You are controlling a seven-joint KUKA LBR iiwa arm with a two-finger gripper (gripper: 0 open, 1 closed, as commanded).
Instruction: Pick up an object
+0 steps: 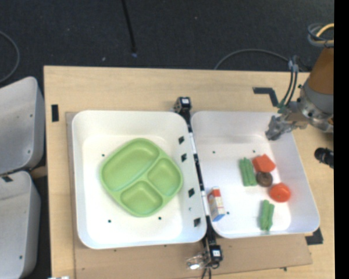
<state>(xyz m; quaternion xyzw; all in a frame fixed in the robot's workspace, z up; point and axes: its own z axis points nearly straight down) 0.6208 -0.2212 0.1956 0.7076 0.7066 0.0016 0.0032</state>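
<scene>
We found the grey two-finger gripper [277, 128] poised over the right white bin's [221, 129] far right corner, carrying nothing; its closure we could not tell. The small toys, among them an orange block [264, 163], lay near that bin's right edge, so we judged the approach underway, calling next for a descent onto one.

The arm [321, 86] is cut off at the right of the frame, with little more than its wrist visible. The hand [277, 128] at the right bin's upper right rim is small and blurred. The print on the small packet [216, 204] near the divider is too small to read. The worktop [128, 89] runs off the lower frame edge.
</scene>
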